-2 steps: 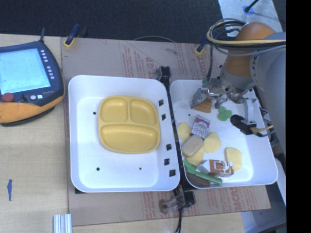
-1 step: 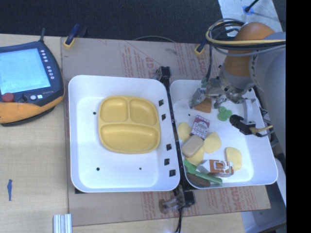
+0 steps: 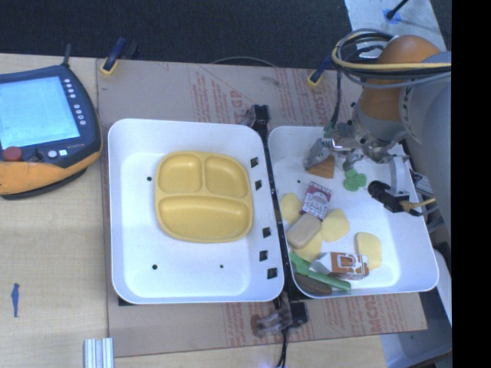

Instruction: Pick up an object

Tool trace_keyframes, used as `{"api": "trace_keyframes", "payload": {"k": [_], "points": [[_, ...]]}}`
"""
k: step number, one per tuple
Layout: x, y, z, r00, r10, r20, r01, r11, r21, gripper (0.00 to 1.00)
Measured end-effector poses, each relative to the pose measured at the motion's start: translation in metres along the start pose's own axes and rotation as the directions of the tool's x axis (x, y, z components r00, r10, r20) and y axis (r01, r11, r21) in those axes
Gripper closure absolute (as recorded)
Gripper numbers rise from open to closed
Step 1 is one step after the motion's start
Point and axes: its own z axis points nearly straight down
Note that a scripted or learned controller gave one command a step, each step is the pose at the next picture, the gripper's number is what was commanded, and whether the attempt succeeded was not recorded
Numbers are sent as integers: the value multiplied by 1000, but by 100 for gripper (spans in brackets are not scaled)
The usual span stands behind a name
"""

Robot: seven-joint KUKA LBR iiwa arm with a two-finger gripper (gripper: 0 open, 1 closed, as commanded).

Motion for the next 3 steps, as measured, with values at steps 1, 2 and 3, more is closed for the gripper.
{"api": "trace_keyframes", "payload": {"k": [1, 2, 3], "points": [[13, 0, 0, 1000, -3, -1, 3, 1000, 4, 0], [5, -102, 2, 1000, 2, -3, -2, 1000, 13, 0], [43, -65, 0, 1000, -6, 0, 6, 1000, -1, 0]]}}
